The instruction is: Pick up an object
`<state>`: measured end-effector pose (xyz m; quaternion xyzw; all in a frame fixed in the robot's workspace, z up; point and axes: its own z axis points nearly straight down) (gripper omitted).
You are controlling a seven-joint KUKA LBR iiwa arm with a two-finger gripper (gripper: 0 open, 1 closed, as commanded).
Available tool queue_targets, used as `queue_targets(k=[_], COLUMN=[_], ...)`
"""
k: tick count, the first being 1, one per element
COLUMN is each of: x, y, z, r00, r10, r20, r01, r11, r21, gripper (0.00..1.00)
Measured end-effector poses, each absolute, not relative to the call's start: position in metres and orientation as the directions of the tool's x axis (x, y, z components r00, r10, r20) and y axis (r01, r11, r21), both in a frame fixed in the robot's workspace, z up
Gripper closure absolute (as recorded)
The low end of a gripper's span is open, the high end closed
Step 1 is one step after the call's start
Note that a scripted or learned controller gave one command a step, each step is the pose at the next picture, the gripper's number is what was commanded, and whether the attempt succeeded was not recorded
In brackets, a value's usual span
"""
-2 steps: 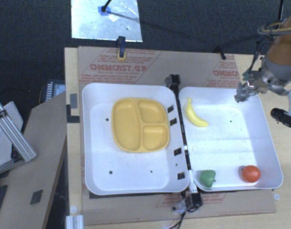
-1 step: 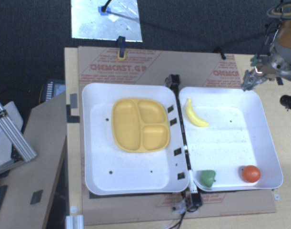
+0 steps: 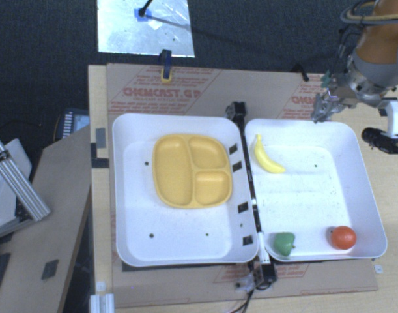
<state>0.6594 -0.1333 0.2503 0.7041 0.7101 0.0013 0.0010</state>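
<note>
Your gripper (image 3: 321, 111) hangs over the right bin's (image 3: 365, 168) far rim; can't tell its jaw state. The banana (image 3: 266, 156) lies down-left of it, long axis running roughly toward the near-right corner.

A yellow plastic tray with three compartments (image 3: 191, 171) lies in the middle of the left shallow white bin (image 3: 130, 237). The right shallow white bin (image 3: 368, 194) sits just beside it, the two joined along a black hinged strip with clips (image 3: 245, 175). Both bins rest on a flat brown cardboard sheet printed with red lettering (image 3: 179, 90). A small yellow-and-blue clamp (image 3: 166, 67) grips the sheet's far edge. Beyond it, on the dark carpet, lies a shiny silver square panel (image 3: 145, 18) marked with blue tape. Ribbed aluminium bars (image 3: 13, 181) stand at the left.
</note>
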Motion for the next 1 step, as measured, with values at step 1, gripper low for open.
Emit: queue_targets(k=[1], x=[0.6547], y=[-0.0807], z=[0.2366], r00=[-0.008], r10=[1.0], r20=[0.001], r01=[1.0], r11=[0.008], r21=[0.001], gripper=[1.0])
